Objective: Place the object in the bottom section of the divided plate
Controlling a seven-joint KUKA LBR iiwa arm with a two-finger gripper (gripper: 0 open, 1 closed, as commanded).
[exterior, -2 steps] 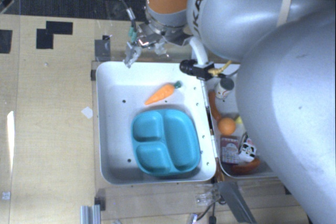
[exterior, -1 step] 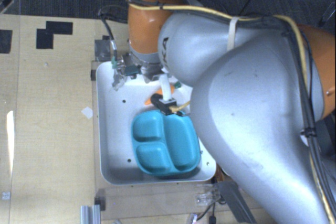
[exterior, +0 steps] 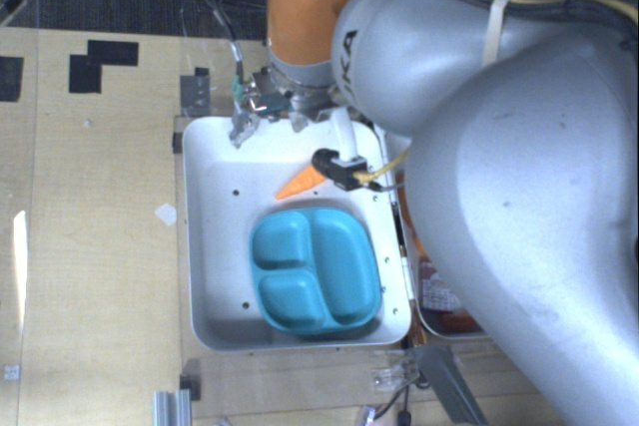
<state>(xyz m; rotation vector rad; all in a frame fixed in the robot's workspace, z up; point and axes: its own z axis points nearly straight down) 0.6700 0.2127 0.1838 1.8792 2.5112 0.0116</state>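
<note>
A blue divided plate (exterior: pixel 316 266) lies in the near half of the left white bin (exterior: pixel 205 214); its three sections hold nothing. An orange wedge-shaped object (exterior: pixel 298 183), like a carrot piece, lies on the bin floor just beyond the plate's far rim. My gripper (exterior: pixel 269 127) hangs over the bin's far edge, above and behind the orange object and apart from it. Its fingers (exterior: pixel 240 131) stand spread, open, with nothing between them.
The grey arm covers most of the right bin, where a red-brown packet (exterior: pixel 439 299) shows by the dividing wall. Black shapes (exterior: pixel 100 63) mark the wooden bench at the far left. Bare bin floor lies left of the plate.
</note>
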